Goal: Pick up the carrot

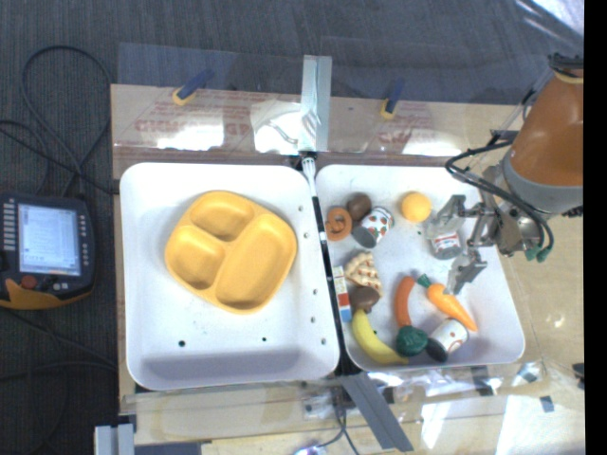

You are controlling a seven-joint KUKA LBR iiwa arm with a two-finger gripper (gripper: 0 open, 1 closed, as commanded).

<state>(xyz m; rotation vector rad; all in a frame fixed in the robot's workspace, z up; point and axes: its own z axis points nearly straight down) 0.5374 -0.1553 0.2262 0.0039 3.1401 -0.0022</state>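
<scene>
- The gripper [462, 245] is hovering in the right bin [512, 335], fingers spread wide and holding nothing, so the approach step seems to be in hand
- The carrot [450, 304] is lying just below the fingers, near the bin's right side, beside a red pepper [405, 300] and above a small can [450, 336]
- Next, I judge, the arm needs lowering and the fingers straddling the carrot's thick end before closing
- The carrot is looking short, orange and tapered, with a green top pointing up-left
</scene>
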